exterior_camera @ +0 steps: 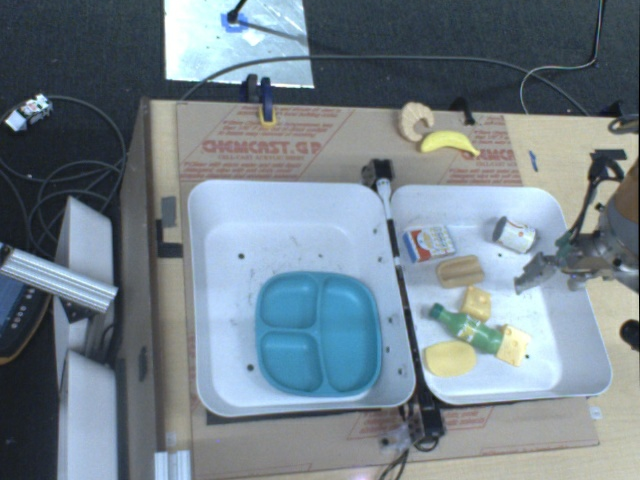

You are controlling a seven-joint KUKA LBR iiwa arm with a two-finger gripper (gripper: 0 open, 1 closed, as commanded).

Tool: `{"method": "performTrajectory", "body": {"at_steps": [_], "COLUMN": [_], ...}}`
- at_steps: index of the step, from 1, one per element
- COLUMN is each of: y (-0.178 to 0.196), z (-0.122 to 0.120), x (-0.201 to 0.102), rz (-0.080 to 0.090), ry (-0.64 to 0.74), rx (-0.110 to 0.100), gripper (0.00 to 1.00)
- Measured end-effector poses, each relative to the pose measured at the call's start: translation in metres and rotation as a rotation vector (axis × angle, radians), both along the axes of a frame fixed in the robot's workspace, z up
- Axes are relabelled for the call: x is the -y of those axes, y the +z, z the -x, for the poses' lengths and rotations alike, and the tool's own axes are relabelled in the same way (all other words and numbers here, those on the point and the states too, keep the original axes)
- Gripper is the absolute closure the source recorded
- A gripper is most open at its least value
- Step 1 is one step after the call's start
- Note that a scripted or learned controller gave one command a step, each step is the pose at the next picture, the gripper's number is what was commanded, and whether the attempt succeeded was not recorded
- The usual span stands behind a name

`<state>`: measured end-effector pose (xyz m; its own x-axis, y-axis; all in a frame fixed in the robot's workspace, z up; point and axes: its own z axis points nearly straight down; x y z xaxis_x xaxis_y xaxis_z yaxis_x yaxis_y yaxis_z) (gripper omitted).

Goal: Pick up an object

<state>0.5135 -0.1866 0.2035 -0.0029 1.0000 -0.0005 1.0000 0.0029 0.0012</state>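
The right bin (pixel 575 363) holds several small items. A white and red carton (pixel 428 242) lies at its upper left, with a white can (pixel 515 234) on its side to the right. Below them are a tan bread piece (pixel 460 270), a yellow cube (pixel 476 303), a green bottle (pixel 466 328) lying flat, a yellow wedge (pixel 514 345) and a pale yellow oval (pixel 450 359). My gripper (pixel 532 273) hangs over the right side of this bin, right of the bread piece and below the can. Nothing shows in its grasp.
The left bin (pixel 225 238) holds a blue divided plate (pixel 320 333). A banana (pixel 449 143) and a tan ring-shaped item (pixel 415 120) lie on the bench behind the right bin. A black ridge (pixel 395 258) separates the two bins.
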Motion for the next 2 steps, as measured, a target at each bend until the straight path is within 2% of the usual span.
{"method": "performTrajectory", "body": {"at_steps": [1, 2], "y": [-0.060, -0.116], "z": [-0.072, -0.018], "x": [-0.071, -0.085], "rz": [-0.002, 0.002], "ry": [0.002, -0.002], "rx": [-0.001, 0.006], "gripper": [0.00, 0.00]}}
